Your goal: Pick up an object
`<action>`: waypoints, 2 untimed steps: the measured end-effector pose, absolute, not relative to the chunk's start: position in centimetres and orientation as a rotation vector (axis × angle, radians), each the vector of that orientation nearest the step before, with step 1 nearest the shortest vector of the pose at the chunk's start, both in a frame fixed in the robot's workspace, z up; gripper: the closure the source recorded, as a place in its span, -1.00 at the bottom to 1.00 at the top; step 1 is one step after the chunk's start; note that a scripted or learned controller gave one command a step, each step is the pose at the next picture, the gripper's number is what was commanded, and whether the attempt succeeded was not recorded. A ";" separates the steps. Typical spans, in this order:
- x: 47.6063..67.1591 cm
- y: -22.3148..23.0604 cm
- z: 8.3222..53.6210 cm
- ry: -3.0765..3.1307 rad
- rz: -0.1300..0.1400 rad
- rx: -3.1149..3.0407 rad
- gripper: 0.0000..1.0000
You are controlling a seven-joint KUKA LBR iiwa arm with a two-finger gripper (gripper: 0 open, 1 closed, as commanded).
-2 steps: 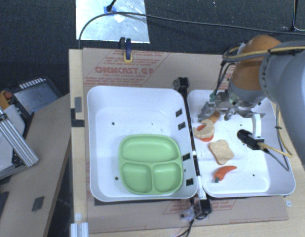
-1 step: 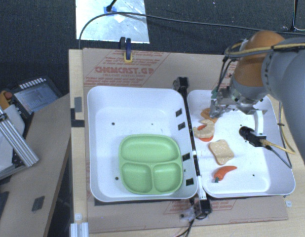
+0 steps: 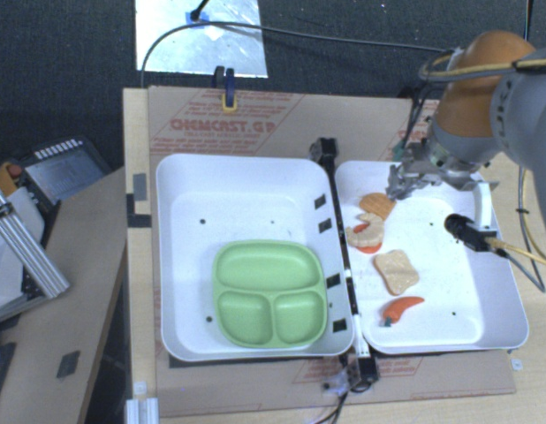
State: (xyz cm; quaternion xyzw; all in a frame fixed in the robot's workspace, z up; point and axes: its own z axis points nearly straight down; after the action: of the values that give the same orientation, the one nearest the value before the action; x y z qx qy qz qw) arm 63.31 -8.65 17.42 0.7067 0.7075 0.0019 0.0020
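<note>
The right bin [image 3: 485, 299] holds several small food pieces. A round tan piece [image 3: 376, 205] lies near its back left. Just below it sits a red-and-cream slice [image 3: 368, 233]. A beige bread-like piece [image 3: 397, 271] lies nearer the middle, and an orange carrot-like piece [image 3: 402, 307] lies toward the front. My gripper [image 3: 403, 184] hangs over the back of the right bin, just right of and above the tan piece. Nothing shows between its fingers.
The left bin [image 3: 193, 193] holds a green three-compartment tray [image 3: 269, 291]. A black clamp [image 3: 324, 151] sits at the back where the bins meet. A black cable connector [image 3: 467, 231] hangs from the arm over the right bin's right side. A grey box sits off the bench at far left.
</note>
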 end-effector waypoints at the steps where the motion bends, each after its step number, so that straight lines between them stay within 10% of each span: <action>1: 63.5 -8.7 22.0 2.222 0.006 2.214 1.00; 2: 62.5 -4.3 22.8 2.230 0.003 2.213 1.00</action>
State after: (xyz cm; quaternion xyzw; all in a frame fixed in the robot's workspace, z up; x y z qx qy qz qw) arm 62.50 -4.34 22.78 0.7044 0.7098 0.0009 0.0001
